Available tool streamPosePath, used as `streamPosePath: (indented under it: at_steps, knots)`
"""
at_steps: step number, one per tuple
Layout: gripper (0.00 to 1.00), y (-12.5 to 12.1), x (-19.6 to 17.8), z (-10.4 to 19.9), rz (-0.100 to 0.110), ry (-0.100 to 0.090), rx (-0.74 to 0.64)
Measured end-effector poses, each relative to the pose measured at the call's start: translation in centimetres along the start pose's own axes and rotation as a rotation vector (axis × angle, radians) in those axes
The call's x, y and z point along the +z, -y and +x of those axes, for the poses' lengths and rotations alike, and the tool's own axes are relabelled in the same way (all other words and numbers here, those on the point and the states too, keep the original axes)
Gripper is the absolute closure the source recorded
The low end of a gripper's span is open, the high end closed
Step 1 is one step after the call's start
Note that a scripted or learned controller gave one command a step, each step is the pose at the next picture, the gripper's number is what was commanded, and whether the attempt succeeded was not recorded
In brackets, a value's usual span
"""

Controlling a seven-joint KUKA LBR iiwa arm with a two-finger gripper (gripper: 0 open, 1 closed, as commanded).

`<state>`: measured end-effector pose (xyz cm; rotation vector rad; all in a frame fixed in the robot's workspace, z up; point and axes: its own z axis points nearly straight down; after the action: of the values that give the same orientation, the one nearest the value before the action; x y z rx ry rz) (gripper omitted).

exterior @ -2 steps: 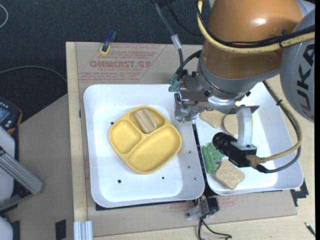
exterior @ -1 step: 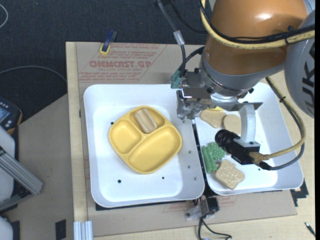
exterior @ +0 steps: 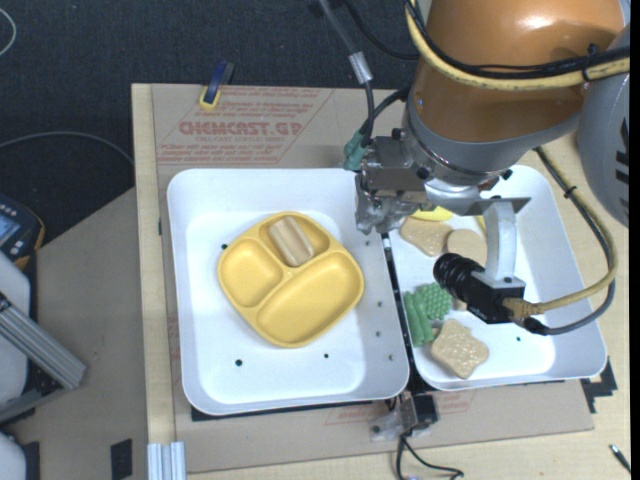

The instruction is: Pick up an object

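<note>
Jaws (exterior: 375, 218) hang over bin divider, between yellow tray (exterior: 290, 298) and biscuits (exterior: 425, 235).

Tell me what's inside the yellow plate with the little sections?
The yellow plate has three sections. One tan bread-like piece lies in the top section. The other two sections hold nothing that I can see. Nothing covers the plate, so all of its inside shows.

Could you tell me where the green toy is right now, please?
The green toy lies in the right bin, at its left wall, just above the tan cracker.
</note>
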<state>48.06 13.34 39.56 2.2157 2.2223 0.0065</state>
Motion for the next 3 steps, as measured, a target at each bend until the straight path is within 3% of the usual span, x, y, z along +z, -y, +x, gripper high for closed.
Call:
streamPosePath:
  at_steps: [2, 3]
  knots:
    - [1.00, -0.1, -2.0, 0.1, -0.004, 0.000, -0.003]
    - [1.00, 0.2, 4.5, -3.9, 0.014, 0.003, 0.009]
